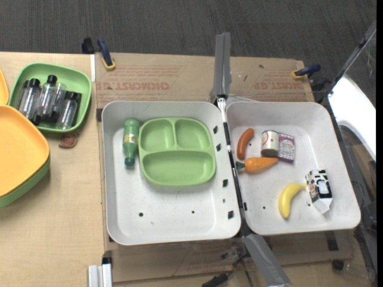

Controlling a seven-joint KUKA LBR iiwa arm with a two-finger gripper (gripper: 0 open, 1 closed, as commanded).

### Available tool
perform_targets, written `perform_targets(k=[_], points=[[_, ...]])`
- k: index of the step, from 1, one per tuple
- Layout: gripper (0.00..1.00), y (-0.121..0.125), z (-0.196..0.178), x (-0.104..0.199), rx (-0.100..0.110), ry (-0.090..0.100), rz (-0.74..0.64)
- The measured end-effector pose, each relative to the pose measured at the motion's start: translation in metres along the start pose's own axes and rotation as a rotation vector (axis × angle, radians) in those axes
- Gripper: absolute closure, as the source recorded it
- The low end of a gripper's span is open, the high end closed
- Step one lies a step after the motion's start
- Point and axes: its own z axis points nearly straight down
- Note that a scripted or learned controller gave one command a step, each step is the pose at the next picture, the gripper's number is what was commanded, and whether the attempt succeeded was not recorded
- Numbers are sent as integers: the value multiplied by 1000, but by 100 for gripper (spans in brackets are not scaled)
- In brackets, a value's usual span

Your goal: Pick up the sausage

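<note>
The sausage [245,143] is a reddish-orange link lying nearly upright in the picture at the left side of the right bin [335,220], close to the divider between the bins. Just below it lies an orange carrot [260,164], almost touching its lower end. To its right stands a small can [270,143].
The right bin also holds a purple-and-white packet [286,148], a banana [289,200] and a small carton [319,190]. In the left bin [119,214] sit a green divided plate [177,150] and a green bottle [130,140]. On the bench at left are a green tray of vials [50,96] and orange plates [21,154].
</note>
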Motion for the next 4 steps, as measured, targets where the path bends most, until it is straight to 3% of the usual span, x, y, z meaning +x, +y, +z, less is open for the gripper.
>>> perform_targets(k=[4], points=[[100, -1, -23, 4, 3, -30, -19]])
